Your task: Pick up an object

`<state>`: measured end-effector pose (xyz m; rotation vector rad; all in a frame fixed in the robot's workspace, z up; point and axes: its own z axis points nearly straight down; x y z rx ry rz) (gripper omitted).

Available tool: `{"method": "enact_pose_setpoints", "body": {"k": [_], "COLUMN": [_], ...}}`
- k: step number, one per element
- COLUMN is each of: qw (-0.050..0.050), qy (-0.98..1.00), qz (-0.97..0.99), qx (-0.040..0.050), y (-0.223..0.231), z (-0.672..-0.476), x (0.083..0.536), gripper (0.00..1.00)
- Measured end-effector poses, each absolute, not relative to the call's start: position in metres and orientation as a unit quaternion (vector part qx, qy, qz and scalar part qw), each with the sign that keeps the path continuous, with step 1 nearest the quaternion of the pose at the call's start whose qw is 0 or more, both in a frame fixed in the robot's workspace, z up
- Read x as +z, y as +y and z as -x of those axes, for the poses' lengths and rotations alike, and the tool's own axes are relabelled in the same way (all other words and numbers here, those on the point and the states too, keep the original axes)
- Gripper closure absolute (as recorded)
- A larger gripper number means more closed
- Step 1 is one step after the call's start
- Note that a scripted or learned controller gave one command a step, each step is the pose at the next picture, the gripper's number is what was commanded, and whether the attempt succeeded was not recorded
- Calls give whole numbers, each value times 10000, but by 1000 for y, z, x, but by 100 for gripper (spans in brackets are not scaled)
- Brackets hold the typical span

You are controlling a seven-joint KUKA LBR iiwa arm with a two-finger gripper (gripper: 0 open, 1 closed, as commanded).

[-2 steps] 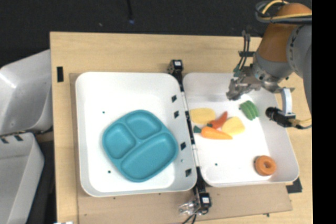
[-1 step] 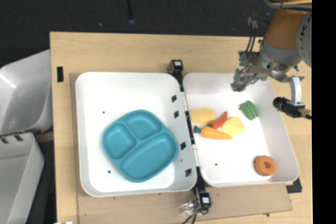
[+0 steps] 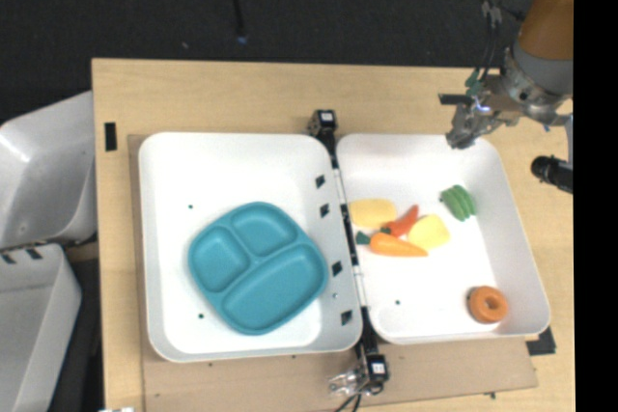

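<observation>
At the far right corner of the right bin (image 3: 517,207), your gripper (image 3: 463,132) hangs over the rim, carried by the arm (image 3: 546,24) with its orange band. You can't tell from this angle whether it is spread or closed, too small and dark. Nothing sits between its tips that you can see.

Objects all lie in the right bin. A green piece (image 3: 459,202) sits nearest the gripper, below it and apart from it. Toward the bin's left side is a cluster: a pale yellow piece (image 3: 372,211) by the divider, a small red piece (image 3: 403,221) touching it, a yellow piece (image 3: 430,232) just right of that, and an orange carrot (image 3: 397,247) lying along the front of the group, touching the others. An orange ring, doughnut-like (image 3: 488,304), sits alone near the bin's near right corner, well apart from the cluster.

Your left bin (image 3: 159,236) holds a teal divided plate (image 3: 256,267), three compartments, lying flat and turned at an angle. Both bins rest side by side on the wooden bench (image 3: 241,92).
</observation>
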<state>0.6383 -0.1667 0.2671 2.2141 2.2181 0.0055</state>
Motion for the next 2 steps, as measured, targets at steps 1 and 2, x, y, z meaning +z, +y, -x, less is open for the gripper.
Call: {"method": "enact_pose_setpoints", "body": {"k": [1, 2], "qw": [18, -2], "qy": [7081, 7092], "qz": [-7061, -7050], "qx": [4, 3], "y": [-168, -113], "z": [-639, -635], "x": [269, 264], "gripper": [100, 100]}}
